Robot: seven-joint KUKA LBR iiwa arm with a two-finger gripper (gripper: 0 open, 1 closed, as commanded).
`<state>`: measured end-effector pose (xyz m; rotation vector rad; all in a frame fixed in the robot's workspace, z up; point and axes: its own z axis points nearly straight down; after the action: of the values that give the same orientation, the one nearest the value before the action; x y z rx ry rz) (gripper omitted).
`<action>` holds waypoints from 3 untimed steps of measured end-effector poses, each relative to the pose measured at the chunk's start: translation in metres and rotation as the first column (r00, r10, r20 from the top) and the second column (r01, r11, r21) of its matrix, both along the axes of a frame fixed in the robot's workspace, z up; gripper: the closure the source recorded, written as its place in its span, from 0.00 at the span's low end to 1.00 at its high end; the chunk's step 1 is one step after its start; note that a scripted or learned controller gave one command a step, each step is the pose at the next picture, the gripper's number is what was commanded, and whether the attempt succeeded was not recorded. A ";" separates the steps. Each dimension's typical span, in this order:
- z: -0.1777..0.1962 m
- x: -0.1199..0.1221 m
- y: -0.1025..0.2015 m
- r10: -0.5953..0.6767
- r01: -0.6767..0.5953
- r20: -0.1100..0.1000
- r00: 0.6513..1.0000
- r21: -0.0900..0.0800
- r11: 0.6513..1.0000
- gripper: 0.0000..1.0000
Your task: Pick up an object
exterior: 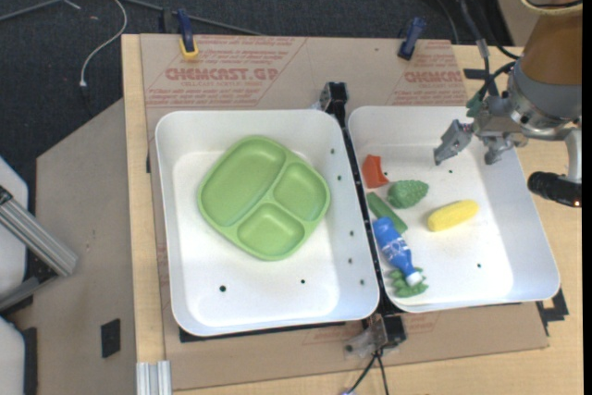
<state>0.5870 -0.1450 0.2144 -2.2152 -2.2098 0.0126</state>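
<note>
The right white bin [527, 236] holds several small objects. A yellow corn-like piece [452, 216] lies near its middle. A green leafy toy [407, 193] sits just left of it, an orange block [373, 169] lies by the bin's left wall, and a blue bottle [393, 248] with a green piece [410, 284] lies toward the front left. My gripper [472, 147] hangs over the back of this bin, above and behind the yellow piece. Its two fingers are spread apart with nothing between them.
The left white bin [185, 291] holds a green divided plate [264, 197]. Black clamps [334, 97] join the bins at back and front. Blue clips [188, 37] pin the cardboard sheet. The grey arm with its orange band [555, 46] comes in from the right.
</note>
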 end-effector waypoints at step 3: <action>-0.100 0.001 0.016 0.003 -0.003 0.021 1.000 0.001 1.000 0.00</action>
<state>0.5877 -0.1293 0.1140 -2.2217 -2.2227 -0.0121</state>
